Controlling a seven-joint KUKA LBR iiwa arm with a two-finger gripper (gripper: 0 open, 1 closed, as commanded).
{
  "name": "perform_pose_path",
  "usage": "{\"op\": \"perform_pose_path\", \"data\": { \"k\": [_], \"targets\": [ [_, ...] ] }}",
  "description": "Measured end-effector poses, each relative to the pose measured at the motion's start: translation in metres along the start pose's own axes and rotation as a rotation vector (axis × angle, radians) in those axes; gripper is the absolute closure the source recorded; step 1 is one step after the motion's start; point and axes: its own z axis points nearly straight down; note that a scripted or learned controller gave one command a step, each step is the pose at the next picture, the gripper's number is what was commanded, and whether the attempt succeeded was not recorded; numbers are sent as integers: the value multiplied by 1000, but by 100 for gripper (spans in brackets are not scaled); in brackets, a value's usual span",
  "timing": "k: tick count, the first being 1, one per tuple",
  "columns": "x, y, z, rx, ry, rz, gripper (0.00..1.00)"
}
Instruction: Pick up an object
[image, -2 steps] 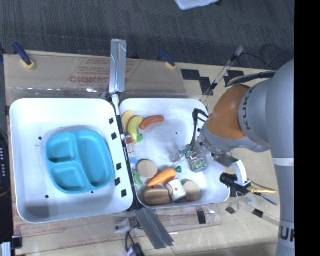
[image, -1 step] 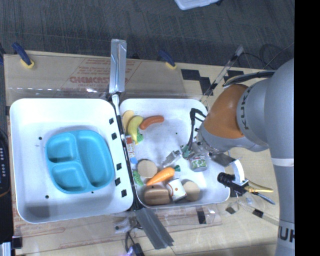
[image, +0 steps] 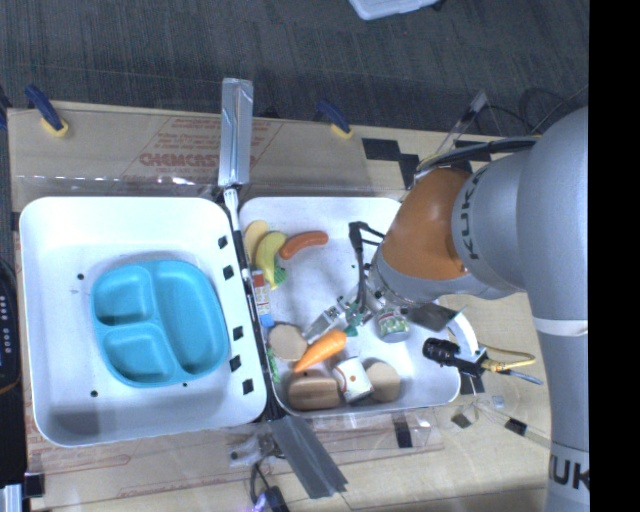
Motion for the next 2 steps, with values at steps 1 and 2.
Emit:
{"op": "perform_pose_path", "data": {
  "k": [1, 2],
  "targets": [
    [-24, -19, -8, -2, -4, -64, 0],
    [-3, 31, 0, -2, -2, 378, 0]
  ]
}}
